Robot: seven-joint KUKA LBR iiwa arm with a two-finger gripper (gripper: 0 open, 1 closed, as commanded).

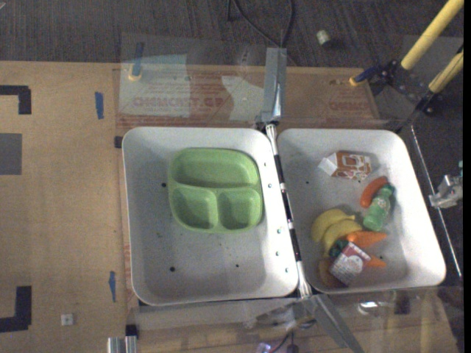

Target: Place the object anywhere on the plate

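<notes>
The lettering on the small carton (346,165) in the right bin (412,267) was too blurred to be read. A yellow item (324,271) was largely covered by the red-and-white packet (349,262). The yellow poles (439,22) were cut off by the upper right edge.

**Left bin roomy, right bin crowded**

The left bin (147,271) carries one green plate (215,190) in its upper middle; bare floor lies below it and to its left. In the right bin (302,160), a carton (346,165), a green bottle (378,208), bananas (333,226), carrots (366,237) and a red-and-white packet (349,263) cluster along the right and lower part, several touching. Its upper left floor is open.
</notes>
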